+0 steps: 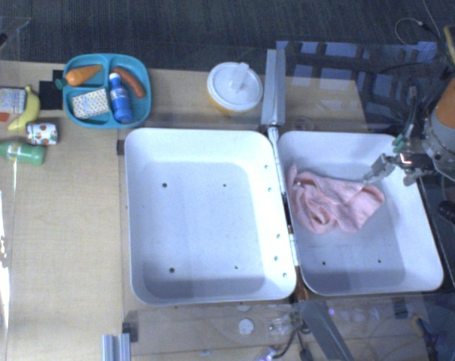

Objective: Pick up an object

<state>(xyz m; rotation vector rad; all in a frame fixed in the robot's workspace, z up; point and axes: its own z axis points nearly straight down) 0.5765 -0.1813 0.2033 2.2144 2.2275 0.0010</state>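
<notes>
1. In the camera view, a pink cloth is lying crumpled in the right bin, close to the wall that bin shares with the left bin; it is the one loose thing lying in either bin.
2. The arm is reaching in from the right, and the gripper is hanging over the right bin's far right part, just beside the cloth's right edge. Its fingers are standing spread apart, with nothing between them; one fingertip is pointing down toward the cloth.
3. The step in hand looks to be the approach. To do it well, the gripper should be centring over a raised fold, not the thin edge, and sinking deep enough for both fingers to be straddling a bunch of fabric before closing.
4. A shallow pinch is likely to be slipping off; lifting slowly should be showing whether the cloth is coming along.
</notes>
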